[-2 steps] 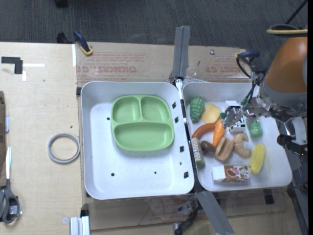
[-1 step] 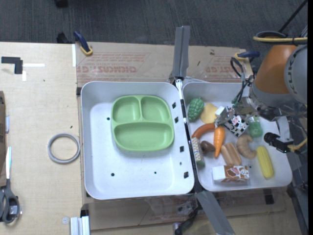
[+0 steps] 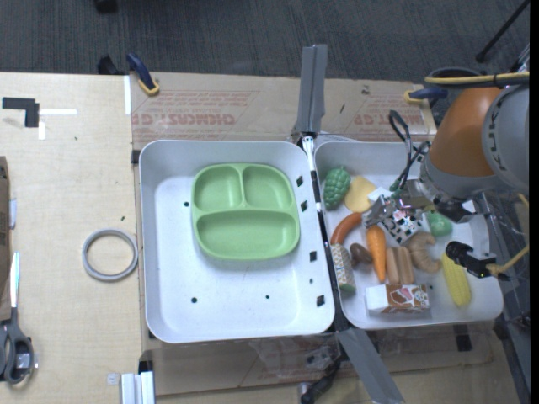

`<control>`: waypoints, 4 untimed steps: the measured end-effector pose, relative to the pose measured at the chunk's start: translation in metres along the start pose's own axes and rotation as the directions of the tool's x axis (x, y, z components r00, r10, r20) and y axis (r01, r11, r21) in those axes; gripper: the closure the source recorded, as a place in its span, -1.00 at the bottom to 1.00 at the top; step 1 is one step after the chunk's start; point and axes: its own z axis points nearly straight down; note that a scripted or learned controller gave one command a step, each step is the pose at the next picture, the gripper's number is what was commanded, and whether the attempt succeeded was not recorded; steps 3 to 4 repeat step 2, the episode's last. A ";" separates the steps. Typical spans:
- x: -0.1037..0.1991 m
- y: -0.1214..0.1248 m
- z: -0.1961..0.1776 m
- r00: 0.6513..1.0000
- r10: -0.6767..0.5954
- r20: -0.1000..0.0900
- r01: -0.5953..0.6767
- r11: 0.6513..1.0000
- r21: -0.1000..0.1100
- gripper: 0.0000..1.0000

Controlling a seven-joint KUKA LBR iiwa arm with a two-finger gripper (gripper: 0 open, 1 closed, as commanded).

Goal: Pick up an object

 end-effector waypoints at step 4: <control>0.071 0.010 -0.138 0.989 0.150 -0.002 -0.150 0.989 0.008 1.00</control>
